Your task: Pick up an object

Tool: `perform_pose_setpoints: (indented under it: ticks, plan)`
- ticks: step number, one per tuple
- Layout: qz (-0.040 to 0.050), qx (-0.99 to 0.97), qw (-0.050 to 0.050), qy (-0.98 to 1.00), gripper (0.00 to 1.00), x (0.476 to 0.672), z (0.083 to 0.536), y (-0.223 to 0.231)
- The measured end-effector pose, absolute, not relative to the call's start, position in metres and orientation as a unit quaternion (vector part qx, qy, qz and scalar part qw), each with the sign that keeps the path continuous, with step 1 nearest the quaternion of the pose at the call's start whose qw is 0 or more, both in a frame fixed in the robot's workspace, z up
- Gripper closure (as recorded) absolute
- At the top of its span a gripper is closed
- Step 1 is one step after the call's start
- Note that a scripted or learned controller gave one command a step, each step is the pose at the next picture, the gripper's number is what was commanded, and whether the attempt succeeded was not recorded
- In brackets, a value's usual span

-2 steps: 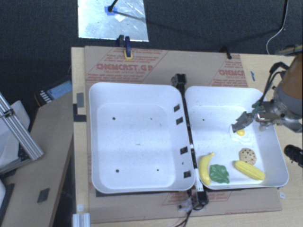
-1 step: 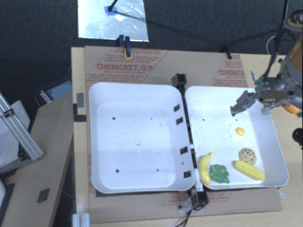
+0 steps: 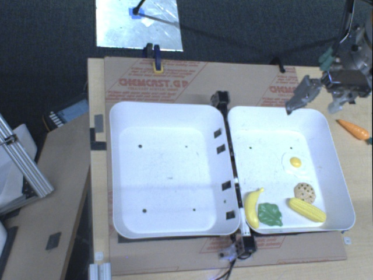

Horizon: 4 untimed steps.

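hovering above the right bin (image 3: 326,127), the gripper (image 3: 317,98) grasps nothing, fingers spread apart.

relative to the right bin: fried egg (image 3: 295,162) mid-floor, cookie (image 3: 304,191), corn (image 3: 307,210), banana (image 3: 252,207) and green leaf (image 3: 270,214) crowd its near edge, probably slid there; a carrot (image 3: 354,129) lies outside its right wall. any could be picked.

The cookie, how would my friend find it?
Look in the right bin, near its front right corner. The cookie is the small round tan thing with dark specks, just above the corn and below the fried egg. Its neighbours are yellow or green.
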<state>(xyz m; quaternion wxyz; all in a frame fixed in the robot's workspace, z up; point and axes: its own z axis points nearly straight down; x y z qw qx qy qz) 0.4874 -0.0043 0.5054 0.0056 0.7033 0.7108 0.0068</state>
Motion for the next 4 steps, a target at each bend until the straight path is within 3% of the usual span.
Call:
perform_pose_setpoints:
  ticks: [1, 2, 3, 4]
  plan:
    - [0.0031, 0.703, 0.001, 0.711, 0.00, 0.487, 0.537, 0.065]
    - [0.0027, 0.704, 0.002, 0.710, 1.00, 0.487, 0.547, 0.060]
    - [0.0006, 0.704, 0.000, 0.710, 1.00, 0.545, 0.529, 0.124]
    - [0.0021, 0.704, 0.001, 0.710, 1.00, 0.563, 0.535, 0.187]
